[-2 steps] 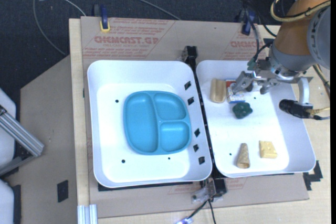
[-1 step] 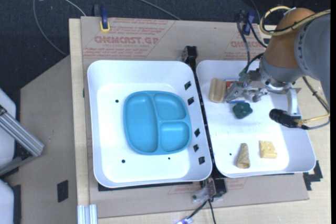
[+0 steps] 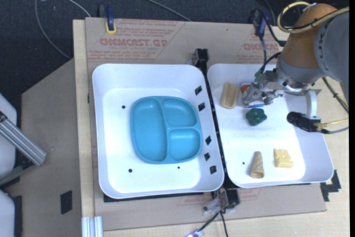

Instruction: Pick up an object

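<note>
The hand (image 3: 256,96) hangs low in the right bin (image 3: 316,166) — grip state unclear. A dark green lump (image 3: 255,116) lies just below it; a tan block (image 3: 229,95) just left.

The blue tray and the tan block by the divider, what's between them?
In the camera view, between the blue tray and the tan block lie bare white bin floor and the black-clipped divider.

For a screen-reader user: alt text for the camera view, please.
The grey arm's end effector hangs low in the right bin, just above a dark green object, among three tan pieces. The left bin holds a blue divided plate.
</note>
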You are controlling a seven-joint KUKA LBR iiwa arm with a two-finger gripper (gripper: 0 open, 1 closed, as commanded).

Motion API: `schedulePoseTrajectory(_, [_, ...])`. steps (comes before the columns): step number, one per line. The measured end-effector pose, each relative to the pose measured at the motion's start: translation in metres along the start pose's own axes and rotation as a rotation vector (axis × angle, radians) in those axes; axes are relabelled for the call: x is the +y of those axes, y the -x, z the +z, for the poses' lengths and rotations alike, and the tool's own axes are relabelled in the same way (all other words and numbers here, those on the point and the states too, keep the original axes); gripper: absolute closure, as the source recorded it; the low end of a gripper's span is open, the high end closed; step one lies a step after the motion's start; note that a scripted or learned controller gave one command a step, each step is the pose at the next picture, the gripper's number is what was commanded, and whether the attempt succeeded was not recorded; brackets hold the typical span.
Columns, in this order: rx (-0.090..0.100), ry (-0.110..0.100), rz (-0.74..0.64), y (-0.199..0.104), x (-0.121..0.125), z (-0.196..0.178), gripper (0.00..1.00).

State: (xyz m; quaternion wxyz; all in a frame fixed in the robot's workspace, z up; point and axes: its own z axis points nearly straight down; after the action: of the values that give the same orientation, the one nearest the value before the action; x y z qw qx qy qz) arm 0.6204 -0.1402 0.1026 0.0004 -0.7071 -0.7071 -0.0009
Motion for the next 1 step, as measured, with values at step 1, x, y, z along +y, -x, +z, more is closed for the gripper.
schedulePoseTrajectory(1, [-0.003, 0.007, -0.002, -0.0044, 0.0049, -0.0639, 1.0])
